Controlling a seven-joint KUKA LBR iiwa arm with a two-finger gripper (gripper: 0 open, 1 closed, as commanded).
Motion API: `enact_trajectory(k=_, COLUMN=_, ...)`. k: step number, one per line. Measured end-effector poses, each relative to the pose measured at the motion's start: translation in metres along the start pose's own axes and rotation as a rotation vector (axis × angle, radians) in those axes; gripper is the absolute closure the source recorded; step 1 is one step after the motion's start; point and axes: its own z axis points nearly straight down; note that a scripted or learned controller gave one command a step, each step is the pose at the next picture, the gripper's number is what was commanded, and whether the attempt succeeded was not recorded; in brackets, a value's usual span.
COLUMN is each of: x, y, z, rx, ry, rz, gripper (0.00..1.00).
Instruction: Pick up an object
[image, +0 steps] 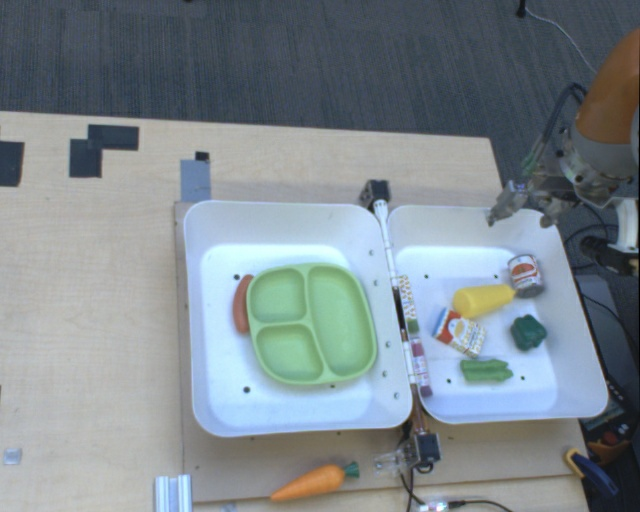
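My gripper (522, 211) hangs over the far edge of the right bin (580, 400), its fingers spread open with nothing between them. Below it in that bin lie a small red and white can (524, 273), a yellow bottle-shaped toy (482, 298), a red and white carton (460, 333), a dark green broccoli-like piece (528, 332) and a long green vegetable (486, 371). The can is the nearest thing to the gripper, a little toward the front.
The left bin (210, 400) holds a light green divided plate (310, 323) with a red sausage (241, 303) along its left side. An orange carrot (313, 482) lies on the bench in front of the bins. Cables and clips sit at the divider's ends.
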Motion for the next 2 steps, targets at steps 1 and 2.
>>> enact_trajectory(k=1, x=0.021, y=-0.013, z=0.112, rx=0.004, ry=0.003, rz=-0.003, gripper=0.0)
enact_trajectory(k=2, x=0.088, y=-0.053, z=0.119, rx=-0.002, ry=0.001, rz=-0.001, gripper=0.0)
